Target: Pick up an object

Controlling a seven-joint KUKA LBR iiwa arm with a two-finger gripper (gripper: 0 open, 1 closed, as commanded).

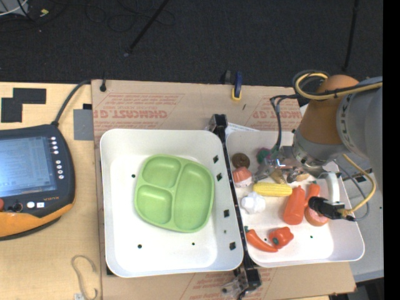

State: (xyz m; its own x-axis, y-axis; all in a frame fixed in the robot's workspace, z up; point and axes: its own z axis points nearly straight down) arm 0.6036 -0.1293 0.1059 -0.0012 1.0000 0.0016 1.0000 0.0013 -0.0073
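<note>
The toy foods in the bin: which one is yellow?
The corn cob, lying in the middle of the right bin. Its neighbours are orange, red, white or brown.

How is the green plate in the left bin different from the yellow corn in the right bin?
The green plate is wide, flat and split into three compartments; the yellow corn is small, slim and rod-shaped. The plate lies alone in the left bin, while the corn sits crowded among other toy foods in the right bin, close to the end effector. Both look like plastic and lie flat.
</note>
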